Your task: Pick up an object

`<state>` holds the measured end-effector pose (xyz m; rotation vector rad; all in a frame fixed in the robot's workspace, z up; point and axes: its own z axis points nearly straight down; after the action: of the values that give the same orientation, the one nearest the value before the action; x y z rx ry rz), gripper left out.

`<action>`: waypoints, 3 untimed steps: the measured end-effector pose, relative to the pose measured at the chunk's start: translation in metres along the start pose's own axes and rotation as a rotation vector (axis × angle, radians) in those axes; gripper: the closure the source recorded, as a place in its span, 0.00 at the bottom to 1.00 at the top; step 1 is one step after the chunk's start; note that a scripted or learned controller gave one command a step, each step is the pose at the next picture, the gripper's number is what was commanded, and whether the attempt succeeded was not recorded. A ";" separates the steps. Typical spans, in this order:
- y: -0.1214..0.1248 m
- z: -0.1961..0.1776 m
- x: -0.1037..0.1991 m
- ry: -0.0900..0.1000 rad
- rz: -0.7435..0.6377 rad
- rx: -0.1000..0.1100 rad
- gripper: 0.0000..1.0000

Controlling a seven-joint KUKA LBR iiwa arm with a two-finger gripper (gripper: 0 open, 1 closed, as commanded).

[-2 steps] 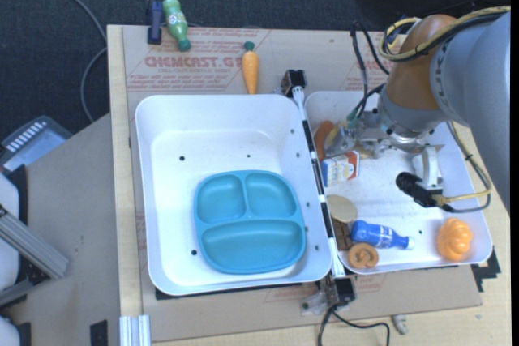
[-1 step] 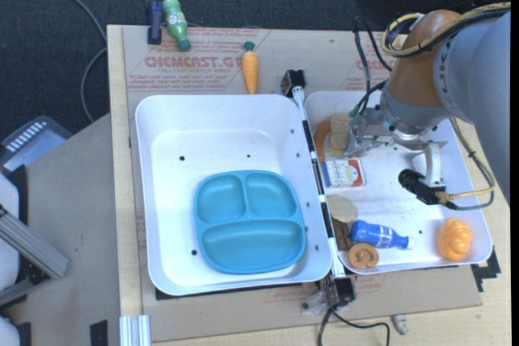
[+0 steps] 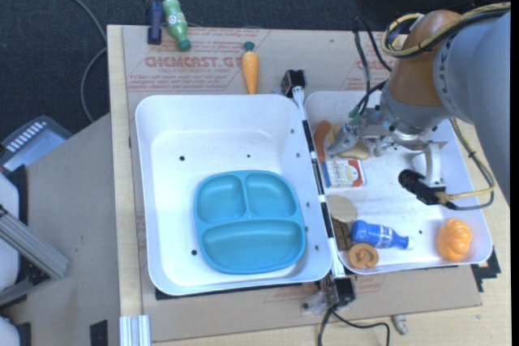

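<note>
Dark carpet is surrounding a cardboard-topped bench (image 3: 211,61) where two white bins are sitting side by side. From where I'm standing, the arm (image 3: 454,61) is reaching in from the right and hanging its gripper (image 3: 361,134) low over the far left corner of the right bin (image 3: 478,198). Whether it is gripping anything, I cannot tell. Just beside it, toward the dividing wall, a brownish oblong piece (image 3: 323,138) is lying with its long axis running near to far, and a small printed packet (image 3: 343,173) is lying just in front. Farther forward a blue bottle (image 3: 378,235) is resting crosswise, with a doughnut-like ring (image 3: 363,257) and an orange pumpkin (image 3: 455,239) near it. The left bin (image 3: 162,134) is holding a blue divided plate (image 3: 247,220). Outside the bins, a carrot (image 3: 250,69) and a green bottle (image 3: 175,23) are lying on the cardboard.
</note>
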<state>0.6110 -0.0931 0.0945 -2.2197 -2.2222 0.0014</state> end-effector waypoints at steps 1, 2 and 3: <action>0.000 -0.010 0.000 -0.001 -0.001 -0.002 1.00; 0.000 -0.010 0.000 -0.001 -0.001 -0.002 0.00; -0.053 0.005 -0.001 -0.001 0.002 -0.013 0.00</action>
<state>0.5582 -0.0942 0.0891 -2.2288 -2.2273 -0.0125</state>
